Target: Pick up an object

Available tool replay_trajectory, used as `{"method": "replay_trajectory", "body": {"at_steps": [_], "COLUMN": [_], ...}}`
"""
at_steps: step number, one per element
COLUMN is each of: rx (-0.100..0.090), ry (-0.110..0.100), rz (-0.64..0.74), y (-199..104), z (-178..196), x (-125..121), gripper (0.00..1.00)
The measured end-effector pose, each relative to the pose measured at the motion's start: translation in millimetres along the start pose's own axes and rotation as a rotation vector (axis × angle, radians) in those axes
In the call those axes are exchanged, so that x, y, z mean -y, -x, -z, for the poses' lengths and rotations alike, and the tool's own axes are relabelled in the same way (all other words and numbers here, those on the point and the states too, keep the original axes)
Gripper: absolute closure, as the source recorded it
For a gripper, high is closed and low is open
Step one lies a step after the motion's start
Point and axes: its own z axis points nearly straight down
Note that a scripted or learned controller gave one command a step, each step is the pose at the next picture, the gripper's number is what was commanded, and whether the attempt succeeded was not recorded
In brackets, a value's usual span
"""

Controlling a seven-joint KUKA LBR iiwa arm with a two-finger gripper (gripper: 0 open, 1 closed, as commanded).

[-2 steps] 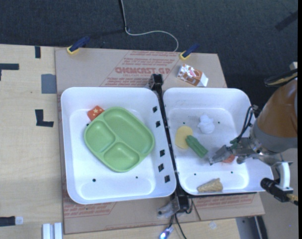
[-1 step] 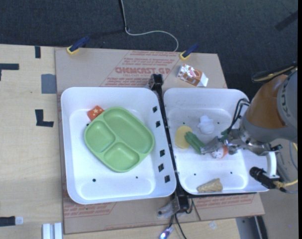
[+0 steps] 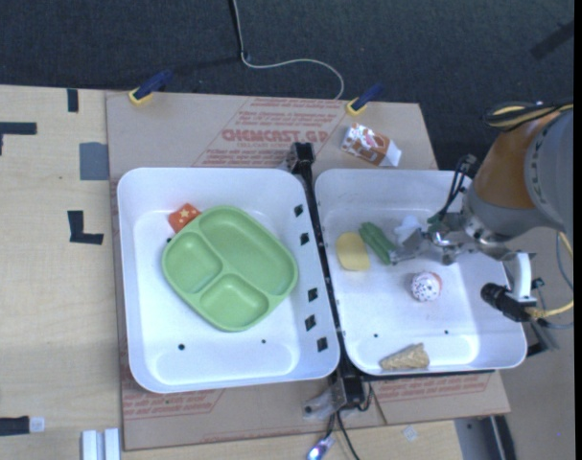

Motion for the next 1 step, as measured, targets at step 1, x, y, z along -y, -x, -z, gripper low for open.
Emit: {"method": "replay_trajectory", "body": {"at_steps": [1], "rx": [0.001], "ry": [-0.004], "rz": [-0.003], "y": [-21.5], "z": [-1.4], "x": [51.0], "gripper": [0.00]}}
